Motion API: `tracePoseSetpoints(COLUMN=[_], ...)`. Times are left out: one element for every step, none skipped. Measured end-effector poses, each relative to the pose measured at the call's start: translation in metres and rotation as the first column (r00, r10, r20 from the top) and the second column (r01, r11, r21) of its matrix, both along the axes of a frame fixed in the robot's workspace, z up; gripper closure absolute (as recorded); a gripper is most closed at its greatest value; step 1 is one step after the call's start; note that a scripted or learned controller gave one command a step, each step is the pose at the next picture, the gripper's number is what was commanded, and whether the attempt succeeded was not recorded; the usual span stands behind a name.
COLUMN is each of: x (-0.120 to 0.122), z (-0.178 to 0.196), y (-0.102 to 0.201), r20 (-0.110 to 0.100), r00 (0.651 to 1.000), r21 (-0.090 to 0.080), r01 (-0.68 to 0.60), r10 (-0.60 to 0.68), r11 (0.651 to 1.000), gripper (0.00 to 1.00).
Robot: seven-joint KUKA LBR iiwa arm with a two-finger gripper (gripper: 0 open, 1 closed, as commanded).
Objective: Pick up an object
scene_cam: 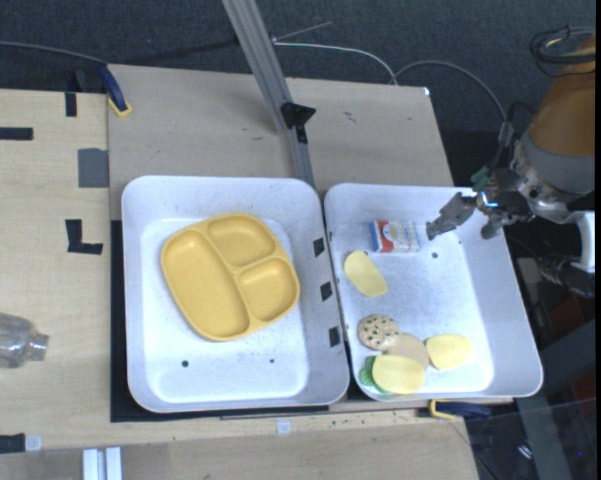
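**Gripper at the right bin's upper rim, nothing between its fingers**

At about two o'clock over the right bin (500,298), the gripper (464,218) hangs above the bin floor with its two dark fingers a little apart; nothing sits between them. One finger points toward nine o'clock, at a small red-and-white packet (394,236) lying near it but apart, on the bin floor. At seven o'clock from the packet lies a pale yellow oval piece (365,273), close to the bin's left wall. Down at six o'clock in this bin a cluster sits together: a brown speckled cookie (377,330), a tan round piece (408,348) touching it, a yellow-green round piece (398,373) overlapping the tan one, and a yellow oval (449,351) just beside them at the three o'clock side. Beyond the shared wall, the left bin (145,268) holds a yellow divided plate (229,275) with three compartments. Behind the gripper, at three o'clock, the grey arm rises with its orange band (565,108).
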State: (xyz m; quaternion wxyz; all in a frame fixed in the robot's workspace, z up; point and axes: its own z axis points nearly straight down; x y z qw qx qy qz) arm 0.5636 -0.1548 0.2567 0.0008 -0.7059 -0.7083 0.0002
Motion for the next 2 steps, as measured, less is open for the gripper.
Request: tracePoseSetpoints(x=[-0.017, -0.031], z=[-0.045, -0.122], y=[0.005, -0.047], r20=[-0.005, -0.008], r00=[1.000, 1.000], r21=[-0.001, -0.001], r01=[0.003, 0.008], r10=[-0.003, -0.008], r11=[1.000, 1.000], gripper=[0.00, 0.00])
